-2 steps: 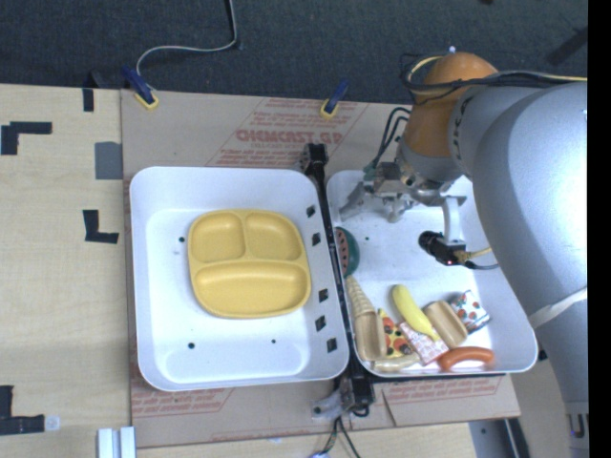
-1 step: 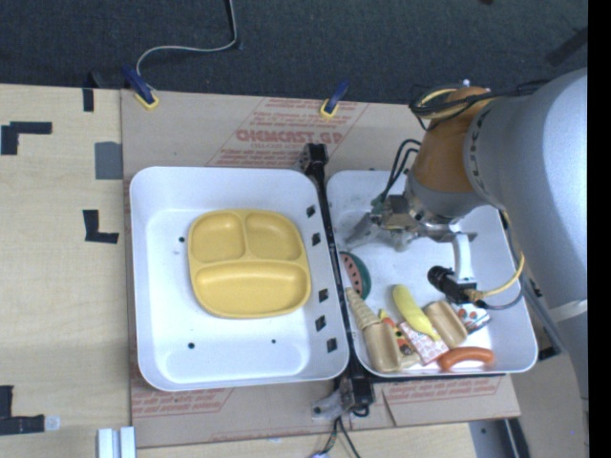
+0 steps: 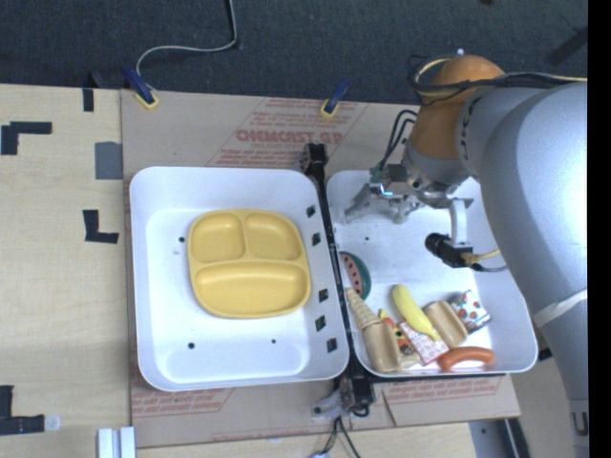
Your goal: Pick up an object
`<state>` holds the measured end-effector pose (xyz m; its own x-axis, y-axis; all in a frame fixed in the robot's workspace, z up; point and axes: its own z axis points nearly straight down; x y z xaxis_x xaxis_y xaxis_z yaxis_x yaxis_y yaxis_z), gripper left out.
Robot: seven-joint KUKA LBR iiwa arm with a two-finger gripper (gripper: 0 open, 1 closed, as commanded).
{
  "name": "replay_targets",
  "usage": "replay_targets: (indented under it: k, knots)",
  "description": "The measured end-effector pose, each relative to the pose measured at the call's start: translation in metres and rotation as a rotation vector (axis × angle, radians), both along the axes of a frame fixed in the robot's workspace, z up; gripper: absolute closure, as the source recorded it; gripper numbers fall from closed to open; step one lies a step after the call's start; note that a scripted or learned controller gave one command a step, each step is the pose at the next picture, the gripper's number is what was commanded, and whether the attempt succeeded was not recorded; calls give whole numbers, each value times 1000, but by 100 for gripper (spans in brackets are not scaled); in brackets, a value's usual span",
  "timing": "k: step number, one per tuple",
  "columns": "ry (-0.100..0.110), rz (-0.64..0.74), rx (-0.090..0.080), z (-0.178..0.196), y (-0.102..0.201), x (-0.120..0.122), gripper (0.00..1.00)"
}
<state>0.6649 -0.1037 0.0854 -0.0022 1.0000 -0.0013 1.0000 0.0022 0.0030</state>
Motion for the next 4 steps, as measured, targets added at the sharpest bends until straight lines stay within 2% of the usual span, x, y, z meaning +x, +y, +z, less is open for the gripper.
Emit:
replay_targets:
  k: [1,2,4]
  knots:
    - [2,-2,0,1,8,-67,0]
    - [0,0,0,0,-2,-4,0]
    - [2,0,0,0,9,4,0]
